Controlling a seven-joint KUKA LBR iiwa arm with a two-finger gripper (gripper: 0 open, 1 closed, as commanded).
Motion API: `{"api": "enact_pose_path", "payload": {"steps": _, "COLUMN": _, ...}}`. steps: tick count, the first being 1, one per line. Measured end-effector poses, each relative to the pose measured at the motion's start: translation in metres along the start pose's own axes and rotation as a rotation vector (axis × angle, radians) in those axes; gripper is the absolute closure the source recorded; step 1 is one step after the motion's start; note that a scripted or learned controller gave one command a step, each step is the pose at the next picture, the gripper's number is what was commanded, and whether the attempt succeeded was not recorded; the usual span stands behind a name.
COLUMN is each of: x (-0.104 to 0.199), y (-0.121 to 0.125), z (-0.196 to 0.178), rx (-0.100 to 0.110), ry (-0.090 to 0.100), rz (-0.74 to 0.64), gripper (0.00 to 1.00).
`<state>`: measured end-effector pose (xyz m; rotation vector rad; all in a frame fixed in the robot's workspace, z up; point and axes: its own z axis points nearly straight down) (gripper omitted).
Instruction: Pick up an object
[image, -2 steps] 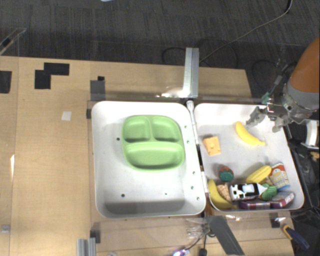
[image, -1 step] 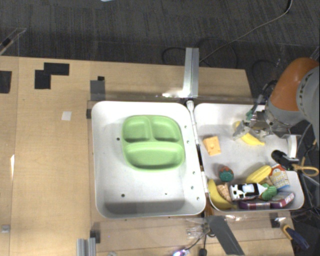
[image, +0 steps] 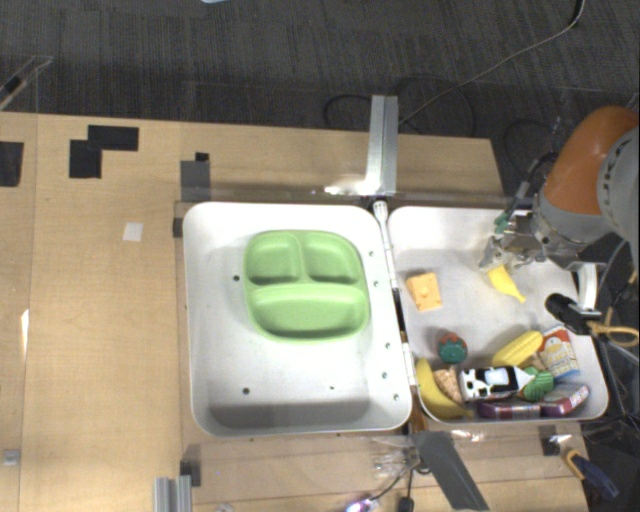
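My gripper (image: 512, 250) hangs over the far right part of the right bin (image: 455, 235), below the grey wrist with its orange band (image: 588, 170). A small yellow piece (image: 506, 284) lies on the bin floor right below the gripper, touching or nearly touching it. A yellow cheese-like block (image: 425, 291) lies to the left of it. Along the bin's near side sit a dark red and teal ball (image: 452, 349), a banana (image: 435, 388), a yellow corn-like piece (image: 518, 349), a black-and-white toy (image: 492, 381) and several more small items.
The left bin (image: 215, 380) holds a green divided plate (image: 304, 283). A metal post (image: 384, 140) rises between the bins at the back. Cables (image: 590, 310) hang at the right bin's right edge. Wooden bench (image: 90, 300) lies to the left.
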<state>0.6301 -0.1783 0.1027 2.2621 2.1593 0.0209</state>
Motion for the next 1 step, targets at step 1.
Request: {"api": "enact_pose_path", "payload": {"steps": 1, "x": 0.0801, "y": 0.0196, "z": -0.1229, "rx": 0.012, "ry": 0.0, "rz": 0.146, "gripper": 1.0}}
